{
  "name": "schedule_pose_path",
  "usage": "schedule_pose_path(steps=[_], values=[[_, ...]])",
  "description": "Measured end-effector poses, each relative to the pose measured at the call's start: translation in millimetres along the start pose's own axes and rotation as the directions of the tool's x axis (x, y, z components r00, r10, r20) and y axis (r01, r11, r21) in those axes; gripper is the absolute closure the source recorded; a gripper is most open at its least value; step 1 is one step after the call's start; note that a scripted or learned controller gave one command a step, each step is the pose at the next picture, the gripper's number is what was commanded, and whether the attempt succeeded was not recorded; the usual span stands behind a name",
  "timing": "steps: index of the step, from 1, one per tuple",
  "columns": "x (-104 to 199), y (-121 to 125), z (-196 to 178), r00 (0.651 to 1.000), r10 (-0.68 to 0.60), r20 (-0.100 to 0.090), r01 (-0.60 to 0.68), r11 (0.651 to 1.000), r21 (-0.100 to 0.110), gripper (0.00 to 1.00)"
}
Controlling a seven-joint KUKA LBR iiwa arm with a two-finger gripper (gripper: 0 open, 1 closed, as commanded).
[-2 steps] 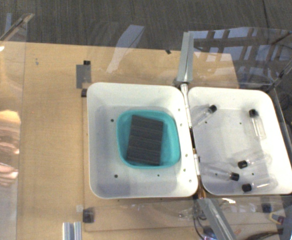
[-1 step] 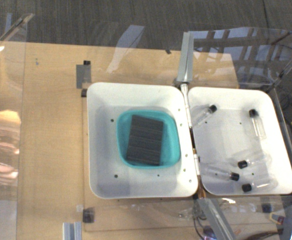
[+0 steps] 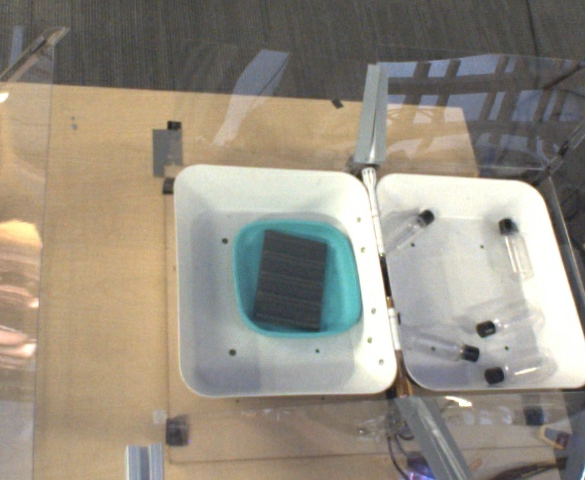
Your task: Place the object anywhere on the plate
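A teal plate (image 3: 344, 290) sits in the middle of the left white bin (image 3: 202, 298). A dark grey ribbed rectangular block (image 3: 290, 279) lies flat on the plate, slightly tilted, wholly within its rim.
The right white bin (image 3: 562, 298) holds several clear plastic vials with black caps, among them one near its top left (image 3: 412, 226), one at its top right (image 3: 515, 247) and one near the bottom (image 3: 442, 347). A metal divider post (image 3: 370, 118) rises behind the bins. Clear panels surround the bench.
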State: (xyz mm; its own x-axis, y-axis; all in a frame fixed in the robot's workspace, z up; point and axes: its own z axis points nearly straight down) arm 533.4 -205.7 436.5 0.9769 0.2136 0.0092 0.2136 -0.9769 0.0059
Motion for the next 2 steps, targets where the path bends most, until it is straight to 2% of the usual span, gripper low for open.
schedule_pose_path(steps=[1,2], values=[[-43.7,-9.3,-0.5,1.0,0.01,0.0,-0.01,1.0,0.0,0.0],[-43.9,-9.1,-0.3,1.0,0.012,0.0,-0.012,1.0,0.001,0.0]])
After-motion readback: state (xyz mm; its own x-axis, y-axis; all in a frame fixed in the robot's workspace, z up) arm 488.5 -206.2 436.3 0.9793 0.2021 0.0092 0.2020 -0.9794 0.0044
